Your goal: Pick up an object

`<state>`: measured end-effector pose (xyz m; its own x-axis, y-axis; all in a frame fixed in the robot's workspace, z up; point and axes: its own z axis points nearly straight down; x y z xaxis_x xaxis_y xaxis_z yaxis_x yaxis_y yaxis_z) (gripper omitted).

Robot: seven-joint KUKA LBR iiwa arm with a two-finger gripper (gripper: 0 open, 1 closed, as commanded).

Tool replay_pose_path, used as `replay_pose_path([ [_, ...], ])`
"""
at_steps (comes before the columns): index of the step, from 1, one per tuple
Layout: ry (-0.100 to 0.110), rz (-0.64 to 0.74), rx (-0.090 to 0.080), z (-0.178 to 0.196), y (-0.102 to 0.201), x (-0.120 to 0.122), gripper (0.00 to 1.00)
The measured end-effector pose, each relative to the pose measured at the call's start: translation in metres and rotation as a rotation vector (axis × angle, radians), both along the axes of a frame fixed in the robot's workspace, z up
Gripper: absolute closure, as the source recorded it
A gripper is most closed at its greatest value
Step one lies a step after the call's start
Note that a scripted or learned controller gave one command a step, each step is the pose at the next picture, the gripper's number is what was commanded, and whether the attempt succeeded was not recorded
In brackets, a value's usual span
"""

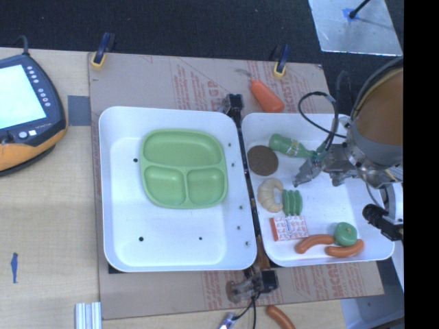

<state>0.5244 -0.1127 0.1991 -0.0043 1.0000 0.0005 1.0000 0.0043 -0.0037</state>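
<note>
The right bin (363,204) holds a green bottle (288,144), a brown disc (262,160), a beige ring (270,194), a ribbed green piece (292,201), a red-and-white packet (289,227), two orange sausages (326,246) and a green ball (346,234). My gripper (309,170) hangs over the middle of this bin, just right of the bottle's cap end and above the ribbed green piece. I see nothing held in it.
The left bin (123,232) carries a green divided plate (184,167). An orange carrot (266,96) lies on the board behind the right bin, and another orange piece (281,316) lies in front. A teach pendant (24,112) sits at far left. Black cable (317,101) loops above the wrist.
</note>
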Motion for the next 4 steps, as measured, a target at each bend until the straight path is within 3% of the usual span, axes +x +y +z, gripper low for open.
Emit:
replay_pose_path([
  [1,0.002,0.001,-0.001,-0.108,-0.018,0.022,0.00],
  [2,0.002,0.001,0.000,-0.108,-0.003,0.012,0.00],
  [3,-0.004,-0.001,-0.008,-0.107,0.011,0.024,0.00],
  [4,-0.002,0.002,-0.006,-0.097,0.012,0.024,1.00],
])
